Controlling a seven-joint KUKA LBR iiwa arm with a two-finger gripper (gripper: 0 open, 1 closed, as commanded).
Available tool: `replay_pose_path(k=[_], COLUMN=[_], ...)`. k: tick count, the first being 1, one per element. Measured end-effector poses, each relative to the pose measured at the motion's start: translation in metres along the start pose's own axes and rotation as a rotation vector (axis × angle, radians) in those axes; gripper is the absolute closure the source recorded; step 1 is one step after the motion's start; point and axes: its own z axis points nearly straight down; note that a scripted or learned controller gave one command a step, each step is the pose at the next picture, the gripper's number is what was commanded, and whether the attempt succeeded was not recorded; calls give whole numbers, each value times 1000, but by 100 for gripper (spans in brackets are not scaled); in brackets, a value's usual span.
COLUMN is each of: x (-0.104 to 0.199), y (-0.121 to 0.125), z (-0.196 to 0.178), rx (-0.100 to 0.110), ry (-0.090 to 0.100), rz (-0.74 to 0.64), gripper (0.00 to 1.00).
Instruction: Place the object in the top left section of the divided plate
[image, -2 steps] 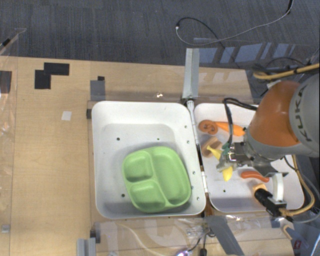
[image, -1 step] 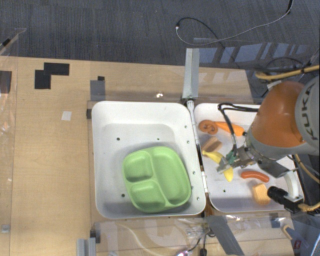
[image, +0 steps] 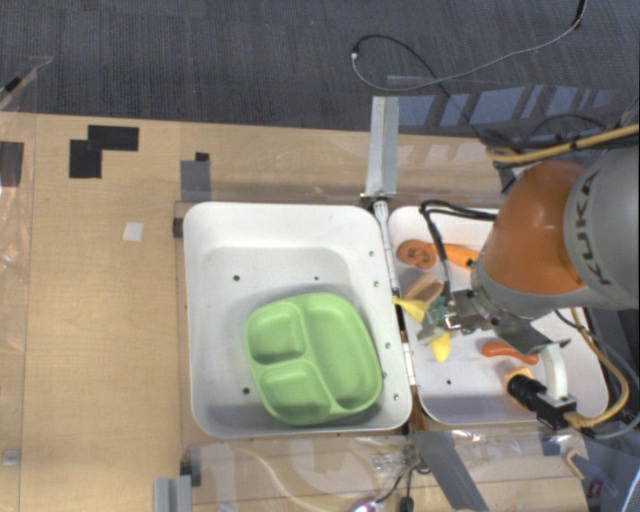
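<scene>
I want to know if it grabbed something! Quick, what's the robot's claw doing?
Gripper: low in the right bin among the toys; open or closed cannot be told.

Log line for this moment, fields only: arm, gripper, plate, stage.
arm: over right bin | gripper: low among small items, grasp unclear | plate: green divided plate in left bin, sections bare | stage: pick, placement not yet done
</scene>
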Motion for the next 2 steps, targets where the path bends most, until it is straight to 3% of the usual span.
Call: replay_pose_path(k=[1, 2], x=[-42, 23], y=[-9, 4], z=[0, 0], rx=[2, 1], ry=[0, 0], rz=[-143, -83], gripper=[100, 100])
